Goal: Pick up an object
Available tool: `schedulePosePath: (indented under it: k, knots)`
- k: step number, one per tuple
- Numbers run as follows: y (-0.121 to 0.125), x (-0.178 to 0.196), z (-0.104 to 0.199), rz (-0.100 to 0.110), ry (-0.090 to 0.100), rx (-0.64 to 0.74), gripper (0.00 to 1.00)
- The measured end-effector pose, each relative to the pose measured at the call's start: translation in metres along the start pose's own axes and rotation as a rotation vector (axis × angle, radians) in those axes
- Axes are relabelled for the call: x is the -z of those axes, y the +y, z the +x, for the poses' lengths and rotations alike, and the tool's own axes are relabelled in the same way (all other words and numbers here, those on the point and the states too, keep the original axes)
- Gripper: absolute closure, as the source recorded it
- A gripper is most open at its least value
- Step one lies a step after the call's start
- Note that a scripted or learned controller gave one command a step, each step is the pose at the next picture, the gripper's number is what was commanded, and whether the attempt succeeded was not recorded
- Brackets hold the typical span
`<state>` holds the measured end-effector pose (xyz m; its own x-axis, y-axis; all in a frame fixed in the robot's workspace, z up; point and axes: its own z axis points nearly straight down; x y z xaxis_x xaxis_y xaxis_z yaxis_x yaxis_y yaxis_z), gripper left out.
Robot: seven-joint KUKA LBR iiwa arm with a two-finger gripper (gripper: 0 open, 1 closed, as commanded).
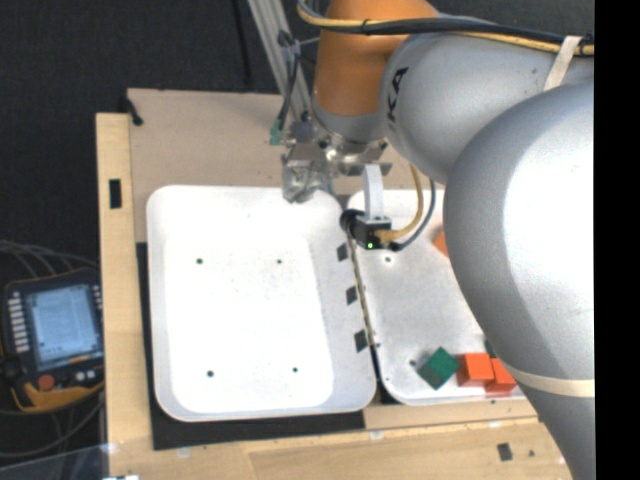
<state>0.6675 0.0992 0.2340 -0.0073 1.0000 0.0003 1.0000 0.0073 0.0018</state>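
My gripper (297, 185) hangs over the far edge of the left bin (180, 298), close to the divider between the bins. I see nothing between its fingers, and whether they stand apart is unclear. A green block (436, 367) lies near the front of the right bin (410, 308). Right beside it is an orange block (486, 371), partly hidden by the arm. A sliver of another orange thing (439, 240) peeks out from behind the arm further back in the right bin.
The big grey arm (520, 188) covers most of the right bin. A teach pendant (55, 330) sits off the bench at the left. Black tabs (352, 293) line the divider between the bins.
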Motion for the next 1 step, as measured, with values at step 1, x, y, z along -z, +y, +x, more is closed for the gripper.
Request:
schedulePosePath:
  k: [1]
  knots:
    - [-0.0002,0.0003,-0.0035,0.001,-0.001,-0.004,0.00]
